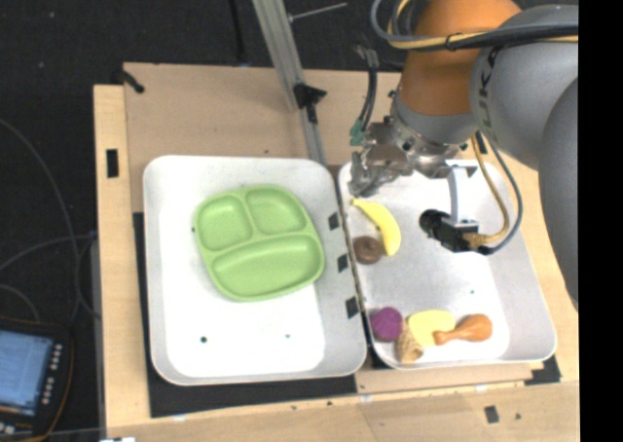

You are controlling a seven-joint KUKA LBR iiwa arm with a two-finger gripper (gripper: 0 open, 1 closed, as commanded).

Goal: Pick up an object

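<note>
My gripper (pixel 367 180) hangs over the back left corner of the right bin (pixel 506 284), just above the upper end of a yellow banana (pixel 381 225). The banana lies on the bin floor, apart from the gripper as far as I can see. A small brown round object (pixel 368 249) sits right below the banana. At the front of the same bin lie a purple round object (pixel 386 322), a pale yellow piece (pixel 428 325) and an orange-brown gourd-shaped object (pixel 465 330).
The left bin (pixel 175 333) holds a green divided plate (pixel 258 241). A black cable fitting (pixel 450 231) dangles from the arm over the middle of the right bin. A metal pole (pixel 282 51) slants behind the bins.
</note>
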